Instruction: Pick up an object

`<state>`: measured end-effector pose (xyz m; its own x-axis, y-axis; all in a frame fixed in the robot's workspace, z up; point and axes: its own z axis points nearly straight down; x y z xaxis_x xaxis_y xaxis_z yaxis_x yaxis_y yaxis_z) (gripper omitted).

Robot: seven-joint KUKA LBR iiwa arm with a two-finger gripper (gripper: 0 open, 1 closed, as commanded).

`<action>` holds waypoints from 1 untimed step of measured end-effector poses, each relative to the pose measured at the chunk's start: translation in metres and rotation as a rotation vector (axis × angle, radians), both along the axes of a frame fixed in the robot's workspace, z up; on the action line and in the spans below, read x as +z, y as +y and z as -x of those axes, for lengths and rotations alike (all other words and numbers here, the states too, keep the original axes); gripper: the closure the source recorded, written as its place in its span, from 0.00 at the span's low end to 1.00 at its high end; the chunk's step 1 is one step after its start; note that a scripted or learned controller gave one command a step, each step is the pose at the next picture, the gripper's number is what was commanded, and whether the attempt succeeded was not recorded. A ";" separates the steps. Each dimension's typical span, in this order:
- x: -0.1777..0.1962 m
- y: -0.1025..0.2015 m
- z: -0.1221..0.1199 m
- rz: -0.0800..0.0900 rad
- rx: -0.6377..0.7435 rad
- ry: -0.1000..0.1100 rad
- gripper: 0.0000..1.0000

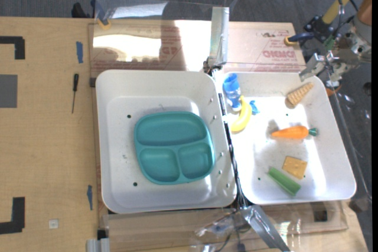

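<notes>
The waffle cone lay in the right bin, at its far right corner, just below and to the left of the gripper, its long axis slanting up toward the gripper. You would have found it the nearest object. Further out lay a toy carrot, a cracker, a green stick, a banana and a blue bottle. The gripper hung above the bin's rim, touching nothing. Whether it was released or clenched, you could not tell.

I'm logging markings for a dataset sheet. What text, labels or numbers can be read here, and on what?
Red print on the clear panel behind the right bin: mirrored and blurred, not readable.
Red print on the panel behind the left bin: washed out by glare, unreadable.
Nothing else legible.
</notes>
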<state>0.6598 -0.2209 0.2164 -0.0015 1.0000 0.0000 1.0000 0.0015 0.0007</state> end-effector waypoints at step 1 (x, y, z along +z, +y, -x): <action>-0.124 0.011 0.061 -0.018 -0.068 0.006 0.00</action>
